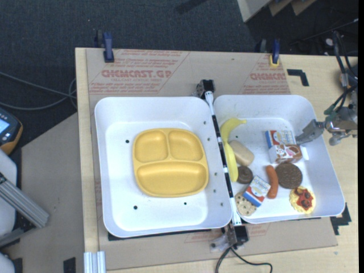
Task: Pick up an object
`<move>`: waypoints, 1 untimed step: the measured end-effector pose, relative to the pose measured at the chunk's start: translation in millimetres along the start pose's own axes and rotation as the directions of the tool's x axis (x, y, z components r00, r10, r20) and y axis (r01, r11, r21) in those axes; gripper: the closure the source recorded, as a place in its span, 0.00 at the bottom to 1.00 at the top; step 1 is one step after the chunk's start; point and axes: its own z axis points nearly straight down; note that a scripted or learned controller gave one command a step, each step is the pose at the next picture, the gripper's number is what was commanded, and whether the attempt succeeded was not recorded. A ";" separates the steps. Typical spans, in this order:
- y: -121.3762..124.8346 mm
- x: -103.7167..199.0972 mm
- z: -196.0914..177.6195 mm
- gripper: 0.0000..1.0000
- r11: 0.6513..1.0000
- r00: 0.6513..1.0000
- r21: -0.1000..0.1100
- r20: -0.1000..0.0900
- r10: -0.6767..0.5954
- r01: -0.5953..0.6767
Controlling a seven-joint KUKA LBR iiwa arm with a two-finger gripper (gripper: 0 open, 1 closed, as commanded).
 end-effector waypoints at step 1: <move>6.5 3.8 178.8 0.00 1.000 1.000 0.006 -0.002 0.000 0.000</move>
